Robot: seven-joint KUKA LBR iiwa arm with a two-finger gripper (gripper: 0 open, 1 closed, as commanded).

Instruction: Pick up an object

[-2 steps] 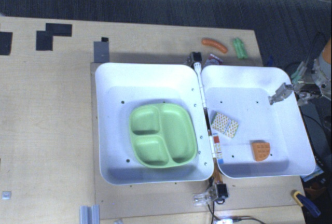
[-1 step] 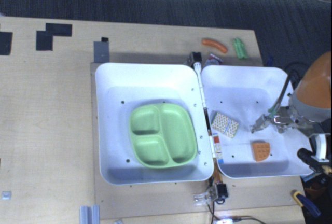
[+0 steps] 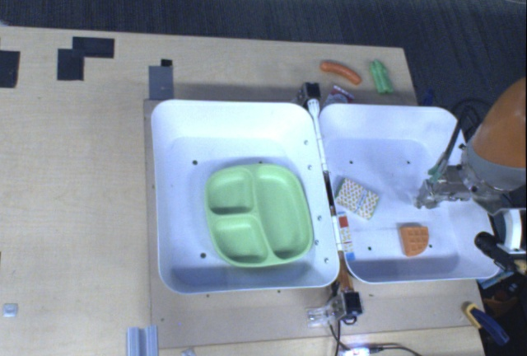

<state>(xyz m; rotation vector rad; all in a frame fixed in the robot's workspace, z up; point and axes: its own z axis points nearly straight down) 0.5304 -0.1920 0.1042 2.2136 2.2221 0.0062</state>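
Orange waffle piece (image 3: 414,239) lies flat (roughly square) in right bin (image 3: 387,128).

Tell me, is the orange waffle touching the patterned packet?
Apart. The camera view shows bare white bin floor between the waffle and the packet.
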